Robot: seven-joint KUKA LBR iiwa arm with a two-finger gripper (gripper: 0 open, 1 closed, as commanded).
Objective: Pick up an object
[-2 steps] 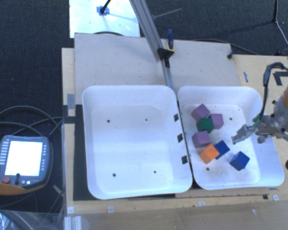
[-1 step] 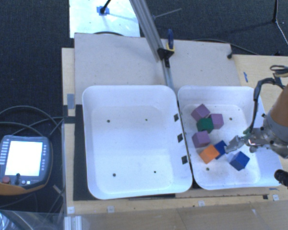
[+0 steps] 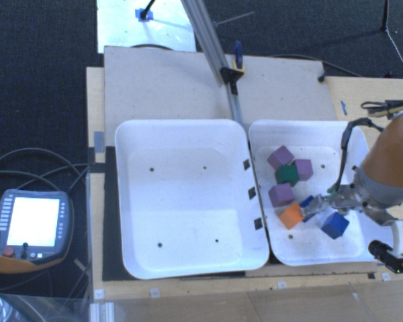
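Two bins sit side by side on the desk (image 3: 282,86). The blocks (image 3: 286,174) cluster in the right bin (image 3: 309,129); the left bin (image 3: 181,129) adjoins it.

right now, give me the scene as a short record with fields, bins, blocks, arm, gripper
bins: two white bins side by side, left bin, right bin
blocks in right bin: three purple blocks, at; green block; orange block; blue block
arm: reaches in from the right over the right bin
gripper: low among the blocks, beside the orange block, by a small blue piece
holding: cannot tell
bench extras: teach pendant at far left
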